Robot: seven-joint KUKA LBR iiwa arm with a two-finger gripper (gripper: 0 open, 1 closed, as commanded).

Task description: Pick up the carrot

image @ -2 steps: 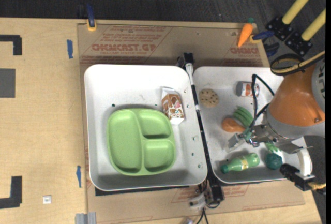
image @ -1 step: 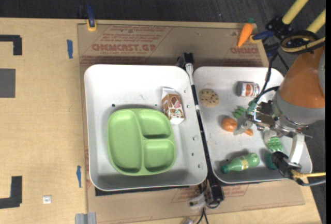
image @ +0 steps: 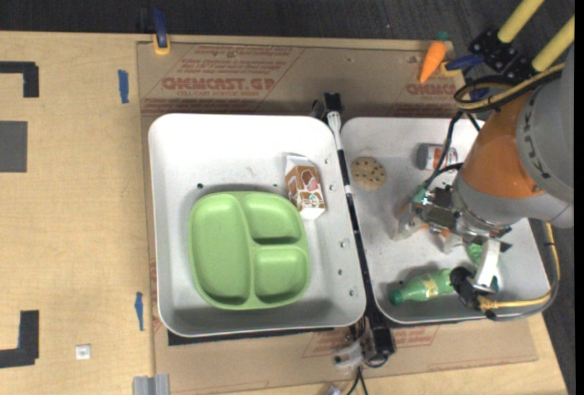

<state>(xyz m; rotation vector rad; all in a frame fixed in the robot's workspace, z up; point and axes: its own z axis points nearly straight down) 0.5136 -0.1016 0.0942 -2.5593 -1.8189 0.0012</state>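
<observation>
The end effector point(image: 438, 215) is hovering low inside the right bin point(image: 401, 133); I cannot tell its state. The carrot point(image: 432, 60) is lying well beyond it, outside the bin, on the surface point(image: 73, 202). Approach looks unstarted; reaching there comes next.

Arm point(image: 511, 156) low, reaching leftward

I see a flat tan cardboard-covered bench point(image: 73, 229) carrying two shallow white plastic bins side by side, the left bin point(image: 173, 202) and the right bin point(image: 401, 133) touching along their inner edges. A small orange carrot point(image: 432, 61) lies on the bench just beyond the right bin's far rim.
</observation>
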